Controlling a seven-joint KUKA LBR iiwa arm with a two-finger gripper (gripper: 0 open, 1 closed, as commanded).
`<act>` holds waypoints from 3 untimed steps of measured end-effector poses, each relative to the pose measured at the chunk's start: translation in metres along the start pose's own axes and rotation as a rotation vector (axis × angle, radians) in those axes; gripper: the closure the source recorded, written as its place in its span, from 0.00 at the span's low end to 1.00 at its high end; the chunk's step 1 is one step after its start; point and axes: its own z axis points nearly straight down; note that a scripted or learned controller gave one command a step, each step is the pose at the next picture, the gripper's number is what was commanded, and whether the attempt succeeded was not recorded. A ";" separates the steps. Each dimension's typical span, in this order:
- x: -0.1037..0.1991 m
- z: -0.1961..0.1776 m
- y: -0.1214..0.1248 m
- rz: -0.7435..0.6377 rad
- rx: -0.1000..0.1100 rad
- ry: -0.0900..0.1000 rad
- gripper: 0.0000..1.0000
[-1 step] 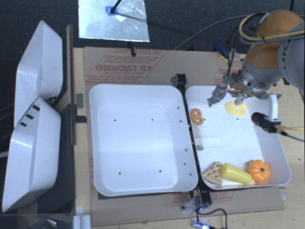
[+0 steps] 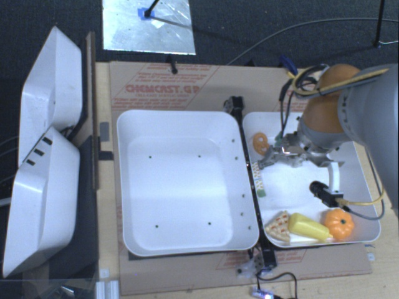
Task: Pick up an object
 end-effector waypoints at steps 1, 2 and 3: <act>0.003 -0.004 0.017 -0.001 -0.007 0.000 0.00; -0.042 -0.004 -0.009 -0.050 -0.006 -0.002 0.00; -0.013 -0.084 -0.009 0.047 -0.011 0.000 0.00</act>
